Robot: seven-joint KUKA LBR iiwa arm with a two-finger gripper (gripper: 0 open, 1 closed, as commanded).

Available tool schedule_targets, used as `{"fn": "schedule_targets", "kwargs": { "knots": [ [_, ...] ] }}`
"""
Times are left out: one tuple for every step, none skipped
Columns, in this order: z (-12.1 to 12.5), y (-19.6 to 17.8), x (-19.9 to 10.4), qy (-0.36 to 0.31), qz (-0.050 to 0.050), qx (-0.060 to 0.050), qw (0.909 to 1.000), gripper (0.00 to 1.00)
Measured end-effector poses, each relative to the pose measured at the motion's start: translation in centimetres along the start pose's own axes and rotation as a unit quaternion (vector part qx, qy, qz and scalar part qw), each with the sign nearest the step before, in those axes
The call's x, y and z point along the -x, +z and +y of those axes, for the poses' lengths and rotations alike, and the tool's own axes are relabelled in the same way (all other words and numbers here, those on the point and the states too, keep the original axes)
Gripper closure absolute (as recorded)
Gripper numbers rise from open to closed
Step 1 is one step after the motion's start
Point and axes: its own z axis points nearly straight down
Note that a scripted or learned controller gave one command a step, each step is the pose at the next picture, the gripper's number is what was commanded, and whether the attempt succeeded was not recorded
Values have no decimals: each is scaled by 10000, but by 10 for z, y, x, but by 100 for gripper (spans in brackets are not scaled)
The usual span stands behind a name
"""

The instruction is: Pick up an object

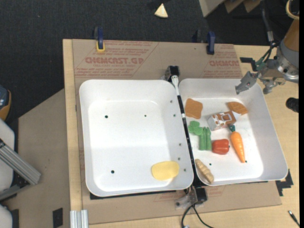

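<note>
**Pincer waits at the rim of the crowded bin**

The pincer [248, 83] hangs over the far right corner of the right bin [273, 148], carrying nothing; whether it is released or clenched cannot be told. The likely targets cluster below it: carrot [238, 146], red pepper [220, 147], green piece [201, 134], small carton [221, 121] and bread slice [193, 108]. A yellow chip [165, 170] lies alone in the left bin [90, 108], judged easier to isolate.

Two white bins [90, 127] are being borne by a brown board [142, 56] printed "CHEMCAST". Two blue clamps [99, 37] are being seen at the board's far edge, a pale wedge [161, 11] beyond it.
</note>
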Motion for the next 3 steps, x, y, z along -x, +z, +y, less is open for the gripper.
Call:
{"fn": "schedule_targets", "kwargs": {
  "knots": [
    [-67,120,4,19,30,-63,10000,0],
    [47,139,-8,-31,-11,50,10000,0],
    [43,139,-86,-35,21,-10,10000,0]
  ]
}}
